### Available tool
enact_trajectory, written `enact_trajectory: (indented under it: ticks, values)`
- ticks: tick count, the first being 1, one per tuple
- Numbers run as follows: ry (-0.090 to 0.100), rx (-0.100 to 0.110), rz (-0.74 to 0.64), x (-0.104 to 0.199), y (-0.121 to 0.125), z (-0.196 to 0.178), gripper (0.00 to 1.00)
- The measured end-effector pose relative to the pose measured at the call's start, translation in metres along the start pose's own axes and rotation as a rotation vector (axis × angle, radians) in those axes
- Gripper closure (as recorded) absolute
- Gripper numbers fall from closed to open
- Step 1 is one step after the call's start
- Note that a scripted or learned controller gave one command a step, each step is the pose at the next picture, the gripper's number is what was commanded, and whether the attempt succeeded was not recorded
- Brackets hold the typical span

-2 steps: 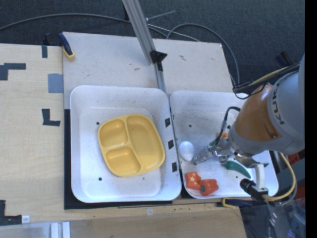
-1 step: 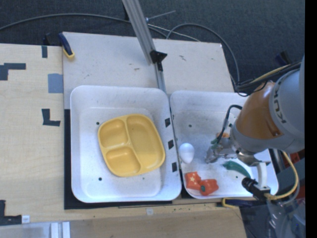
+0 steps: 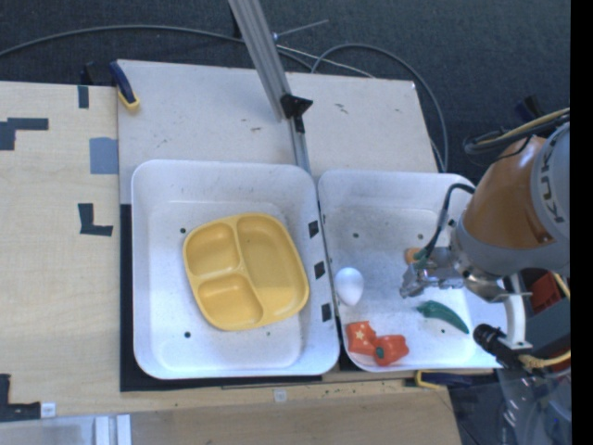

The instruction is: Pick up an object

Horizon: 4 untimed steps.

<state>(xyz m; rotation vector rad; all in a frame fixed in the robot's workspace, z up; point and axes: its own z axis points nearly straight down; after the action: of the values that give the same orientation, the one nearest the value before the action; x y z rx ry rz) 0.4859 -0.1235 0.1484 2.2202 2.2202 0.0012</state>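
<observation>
Arm [image 3: 519, 211] cut off, right edge

— What sits on the table [image 3: 222, 109]?
— Two shallow white bins side by side — the left bin [image 3: 144, 248] and the right bin [image 3: 389, 193], edges touching. A blue-and-yellow clamp [image 3: 125, 85] grips its far left corner.

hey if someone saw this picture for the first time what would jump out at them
The big yellow divided plate in the middle of the left bin grabs the eye first. Next comes the grey and orange arm reaching into the right bin, its gripper low above a green pepper, with a white egg and an orange-red toy nearby.
</observation>
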Motion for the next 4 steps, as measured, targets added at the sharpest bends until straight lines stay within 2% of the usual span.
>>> enact_trajectory:
  ticks: [1,3,4]
  values:
    - [0.0,-0.002,-0.001,0.0,0.001,-0.052,1.0]
    - [0.002,0.001,-0.007,0.087,0.06,-0.079,1.0]
    - [0.002,0.003,-0.007,0.139,0.084,-0.072,1.0]
